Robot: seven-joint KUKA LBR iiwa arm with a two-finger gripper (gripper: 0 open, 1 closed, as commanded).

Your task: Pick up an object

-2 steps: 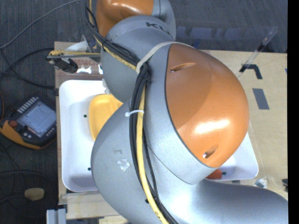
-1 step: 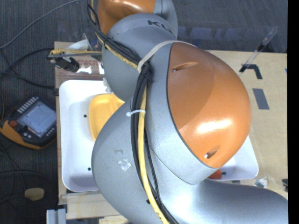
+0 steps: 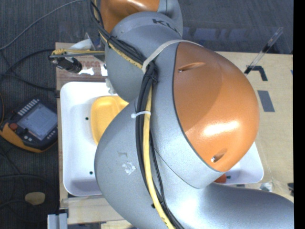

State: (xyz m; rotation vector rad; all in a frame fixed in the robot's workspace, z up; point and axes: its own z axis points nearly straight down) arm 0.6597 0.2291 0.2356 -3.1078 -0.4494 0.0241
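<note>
Nearest the lens, the grey KUKA arm with its glossy orange joint cap (image 3: 214, 109) crosses the middle of the camera view, its bulk hanging above both bins because the reach comes in from the right and bends over the bench. A black cable bundle with a yellow hose (image 3: 145, 123) runs along the arm's casing, held by a white tie so that it follows the joints without snagging.

Beneath it, the left shallow white plastic bin (image 3: 71, 128) shows its near wall and floor. A flat, rounded yellow object (image 3: 107, 113), seemingly a plastic dish or lid, lies on that floor near the bin's middle, partly covered by the arm. A small red-orange item (image 3: 220, 178) peeps out at the right white bin's edge (image 3: 255, 168), under the joint cap.

Gripper: hidden behind the arm's body; I cannot tell its state or whether anything is held.

On the dark floor to the left sits a handheld control pendant with orange casing (image 3: 31, 125).
</note>
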